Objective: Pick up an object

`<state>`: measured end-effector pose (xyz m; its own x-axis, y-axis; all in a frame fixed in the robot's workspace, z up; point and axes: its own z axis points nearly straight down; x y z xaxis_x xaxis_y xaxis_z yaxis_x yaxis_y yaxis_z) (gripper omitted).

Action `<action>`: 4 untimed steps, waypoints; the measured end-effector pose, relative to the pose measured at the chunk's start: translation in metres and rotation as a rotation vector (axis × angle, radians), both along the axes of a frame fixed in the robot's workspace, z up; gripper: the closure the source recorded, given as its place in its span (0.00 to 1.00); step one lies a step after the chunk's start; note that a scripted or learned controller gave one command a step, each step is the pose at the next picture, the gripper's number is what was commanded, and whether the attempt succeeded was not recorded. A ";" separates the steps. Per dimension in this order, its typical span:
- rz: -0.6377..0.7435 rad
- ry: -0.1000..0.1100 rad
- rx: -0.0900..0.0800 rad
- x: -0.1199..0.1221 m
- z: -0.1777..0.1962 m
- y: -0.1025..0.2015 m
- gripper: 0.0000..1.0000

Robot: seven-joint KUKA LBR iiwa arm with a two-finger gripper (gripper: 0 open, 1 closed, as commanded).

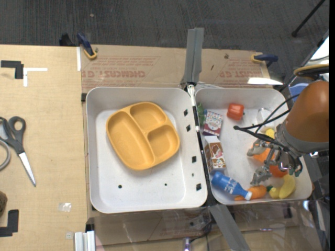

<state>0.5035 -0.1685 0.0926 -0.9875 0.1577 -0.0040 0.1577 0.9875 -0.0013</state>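
The right bin point(246, 92) holds several small things: a red block point(235, 110), a pink-and-green packet point(213, 122), a brown carton point(215, 156), a blue bottle point(226, 183), an orange carrot-like piece point(255, 193) and a yellow banana point(286, 188). My gripper point(260, 164) hangs low over the right side of this bin, just above the carrot-like piece and left of the banana. Its two metal fingers point(255, 150) stand apart, open, with bare bin floor between the tips. An orange-red thing point(278, 171) lies partly hidden under the wrist.
The left bin point(99, 192) holds a yellow divided plate point(144, 135). Scissors point(18, 145) lie on the wooden bench at far left. A grey bar point(193, 56) runs up from between the bins. Black cables point(261, 124) cross the right bin toward the arm.
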 end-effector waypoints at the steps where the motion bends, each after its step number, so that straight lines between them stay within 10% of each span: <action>1: -0.029 0.000 0.002 0.002 0.000 -0.008 0.00; 3: -0.210 -0.023 -0.001 -0.018 0.005 0.057 0.00; 4: -0.254 0.002 0.002 0.071 0.000 0.046 0.00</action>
<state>0.5743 -0.1227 0.0923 -0.9163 0.4005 -0.0013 0.4005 0.9163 0.0002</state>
